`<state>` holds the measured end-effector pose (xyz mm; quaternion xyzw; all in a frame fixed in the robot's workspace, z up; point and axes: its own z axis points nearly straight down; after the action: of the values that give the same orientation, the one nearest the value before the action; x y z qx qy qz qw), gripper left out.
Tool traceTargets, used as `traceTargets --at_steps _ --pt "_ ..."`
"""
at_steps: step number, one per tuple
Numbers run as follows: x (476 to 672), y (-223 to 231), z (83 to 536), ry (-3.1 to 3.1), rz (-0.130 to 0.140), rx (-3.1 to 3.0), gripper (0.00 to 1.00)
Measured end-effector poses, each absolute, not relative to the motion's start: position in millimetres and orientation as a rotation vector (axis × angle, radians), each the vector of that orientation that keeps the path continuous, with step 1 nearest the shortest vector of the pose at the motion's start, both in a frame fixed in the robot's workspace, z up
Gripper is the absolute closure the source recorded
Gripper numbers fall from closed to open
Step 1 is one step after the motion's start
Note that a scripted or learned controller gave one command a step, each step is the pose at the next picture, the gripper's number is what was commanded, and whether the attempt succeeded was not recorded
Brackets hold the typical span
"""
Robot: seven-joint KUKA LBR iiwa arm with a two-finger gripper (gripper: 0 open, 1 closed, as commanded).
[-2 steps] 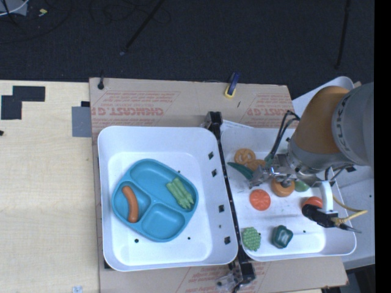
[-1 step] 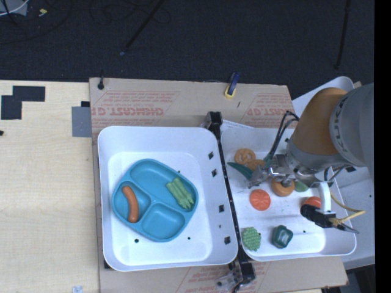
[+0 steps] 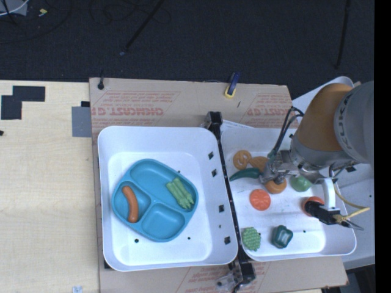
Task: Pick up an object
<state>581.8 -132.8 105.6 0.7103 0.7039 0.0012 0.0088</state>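
Over the right white plastic bin (image 3: 342, 249), tool (image 3: 273, 177) sits low among toy foods, beside an orange ring-shaped pretzel toy (image 3: 243, 160) and dark green pepper toy (image 3: 244, 174). Can't tell its opening or whether it holds anything. Low stance suggests a grasp attempt.

A pale wooden bench (image 3: 43, 182) carries a sheet of brown cardboard (image 3: 183, 102); two white bins sit on that side by side, the left bin (image 3: 116, 249) touching the right bin (image 3: 342, 246) along a black seam.
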Motion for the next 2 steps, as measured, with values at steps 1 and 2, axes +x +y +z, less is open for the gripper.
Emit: traceTargets --at_steps 1,2 --pt "579.0 -131.9 148.5 2.213 0.002 2.230 1.00" --pt "572.8 -141.1 203.4 2.210 0.002 2.231 1.00"
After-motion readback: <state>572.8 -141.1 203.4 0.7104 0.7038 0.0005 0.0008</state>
